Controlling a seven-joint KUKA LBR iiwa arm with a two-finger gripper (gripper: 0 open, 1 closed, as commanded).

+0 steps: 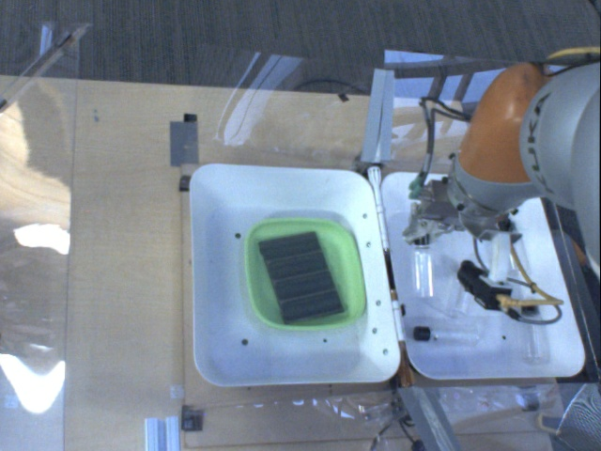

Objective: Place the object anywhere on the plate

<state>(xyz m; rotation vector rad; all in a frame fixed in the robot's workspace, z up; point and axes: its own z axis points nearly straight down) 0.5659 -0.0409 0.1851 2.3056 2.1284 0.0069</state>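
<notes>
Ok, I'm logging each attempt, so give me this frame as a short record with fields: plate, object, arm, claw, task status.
plate: green plate in the left bin, near its middle
object: dark ridged block lying flat on the plate, tilted to the bin edges
arm: over the right bin, reaching in from the right
claw: claw above the right bin's left part, apart from the block
task status: block rests on the plate

Grey arm [568,130] — orange band [502,125], black-and-yellow cables [507,294] trailing.
</notes>
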